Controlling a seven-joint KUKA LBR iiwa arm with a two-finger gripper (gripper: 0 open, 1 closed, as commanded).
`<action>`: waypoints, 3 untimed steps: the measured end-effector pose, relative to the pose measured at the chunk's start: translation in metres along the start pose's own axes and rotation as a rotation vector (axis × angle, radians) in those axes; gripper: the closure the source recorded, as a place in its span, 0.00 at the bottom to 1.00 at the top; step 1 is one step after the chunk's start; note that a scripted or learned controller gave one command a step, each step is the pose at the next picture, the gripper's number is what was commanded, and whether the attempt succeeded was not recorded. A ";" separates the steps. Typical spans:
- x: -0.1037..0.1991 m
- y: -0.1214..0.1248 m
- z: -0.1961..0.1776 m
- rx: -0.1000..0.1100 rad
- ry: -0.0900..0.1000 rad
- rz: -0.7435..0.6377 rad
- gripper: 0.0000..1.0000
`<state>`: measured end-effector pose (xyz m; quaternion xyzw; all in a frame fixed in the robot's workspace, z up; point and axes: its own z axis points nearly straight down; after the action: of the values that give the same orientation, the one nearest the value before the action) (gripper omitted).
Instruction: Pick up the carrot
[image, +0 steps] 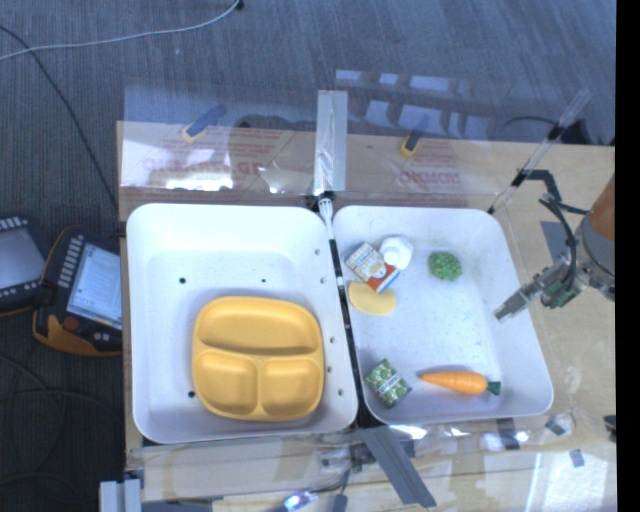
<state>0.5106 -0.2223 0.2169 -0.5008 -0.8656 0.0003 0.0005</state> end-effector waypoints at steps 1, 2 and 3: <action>0.006 -0.012 -0.172 0.000 -0.002 0.010 1.00; 0.010 -0.020 -0.122 0.001 0.000 -0.231 1.00; 0.014 -0.024 0.013 0.002 0.003 0.080 1.00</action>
<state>0.4831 -0.2221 0.2040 -0.5351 -0.8448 0.0004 0.0025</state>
